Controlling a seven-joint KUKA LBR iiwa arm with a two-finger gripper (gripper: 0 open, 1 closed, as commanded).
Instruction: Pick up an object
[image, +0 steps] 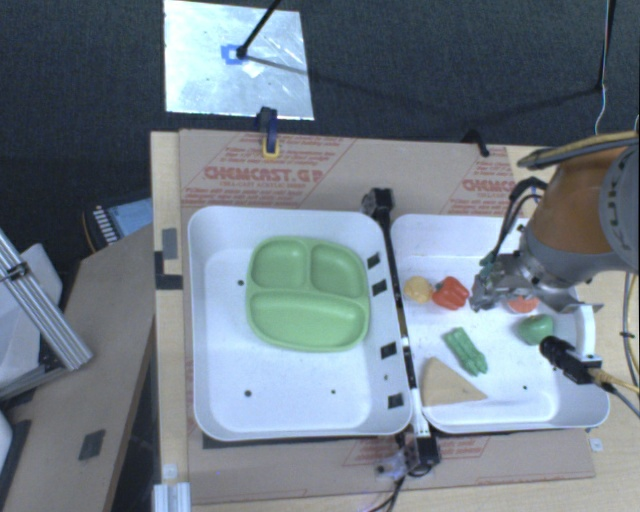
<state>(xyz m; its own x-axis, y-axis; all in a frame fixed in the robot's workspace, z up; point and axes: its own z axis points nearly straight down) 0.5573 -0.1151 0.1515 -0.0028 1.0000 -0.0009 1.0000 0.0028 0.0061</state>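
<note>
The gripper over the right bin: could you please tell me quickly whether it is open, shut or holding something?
Gripper: low in the right bin beside the red pepper; its state cannot be told.

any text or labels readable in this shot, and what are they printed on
"CHEMCAST GP" in red, on the brown protective sheet under the two bins, near its top left edge.
"CHEMC...", the same red print, on that sheet at top right; the arm hides the rest.
Faint red print on the sheet's front edge below the bins: too blurred to read.

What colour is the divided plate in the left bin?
Light green plate, clearest in the camera view.
</note>
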